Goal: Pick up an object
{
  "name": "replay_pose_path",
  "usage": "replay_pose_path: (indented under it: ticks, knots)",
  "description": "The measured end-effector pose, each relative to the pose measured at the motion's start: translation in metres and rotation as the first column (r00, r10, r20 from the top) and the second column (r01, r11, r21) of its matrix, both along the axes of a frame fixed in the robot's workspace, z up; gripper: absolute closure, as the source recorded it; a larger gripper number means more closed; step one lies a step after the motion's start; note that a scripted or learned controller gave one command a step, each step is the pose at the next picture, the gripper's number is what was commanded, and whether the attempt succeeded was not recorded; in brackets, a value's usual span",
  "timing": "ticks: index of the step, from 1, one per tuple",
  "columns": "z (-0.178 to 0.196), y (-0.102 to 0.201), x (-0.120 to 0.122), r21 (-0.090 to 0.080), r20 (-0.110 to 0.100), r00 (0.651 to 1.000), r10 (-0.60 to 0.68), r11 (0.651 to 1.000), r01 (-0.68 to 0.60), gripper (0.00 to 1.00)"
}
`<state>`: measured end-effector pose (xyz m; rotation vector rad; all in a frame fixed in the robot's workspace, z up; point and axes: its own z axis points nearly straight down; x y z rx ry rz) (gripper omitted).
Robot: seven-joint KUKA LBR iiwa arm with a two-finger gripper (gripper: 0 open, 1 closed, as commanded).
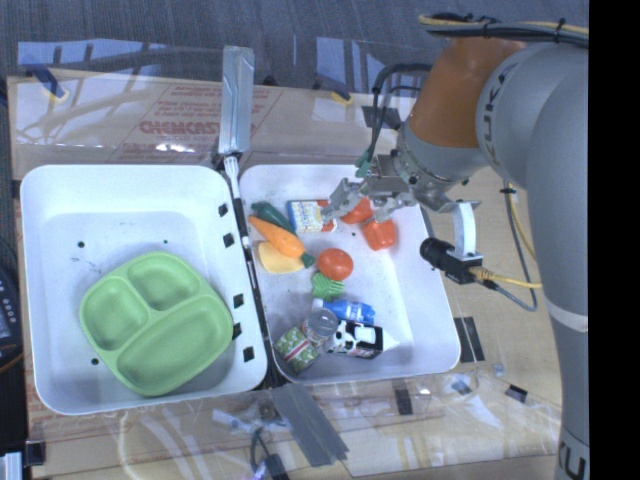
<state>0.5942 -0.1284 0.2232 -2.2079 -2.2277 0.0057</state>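
My gripper (365, 200) hangs over the back of the right bin (425, 303), reached in from the right. Directly under it lies a small orange-red piece (356, 212), with a second orange-red piece (380, 234) just in front of that. I cannot tell whether the gripper touches either one. Around them in the bin lie a carrot (277, 235), a yellow piece (278, 259), a red tomato (335, 263), a blue-and-white carton (304, 215), a green toy (327, 287), a blue packet (355, 312), a black-and-white cow-patterned item (356, 339) and a small can (294, 348).
The left bin (60, 208) holds a green divided plate (156, 321). A raised divider (240, 258) separates the two bins. A black cable connector (446, 258) hangs off the arm over the right bin's right wall.
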Motion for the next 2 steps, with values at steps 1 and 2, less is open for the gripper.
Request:
replay_pose_path:
  ticks: [1,2]
  knots:
    - [-0.1322,0.0153,-0.0356,0.0,0.002,0.998,0.065,0.998,-0.065,0.0]
    - [-0.1323,0.015,-0.0357,0.0,0.002,0.998,0.064,0.998,-0.064,0.0]
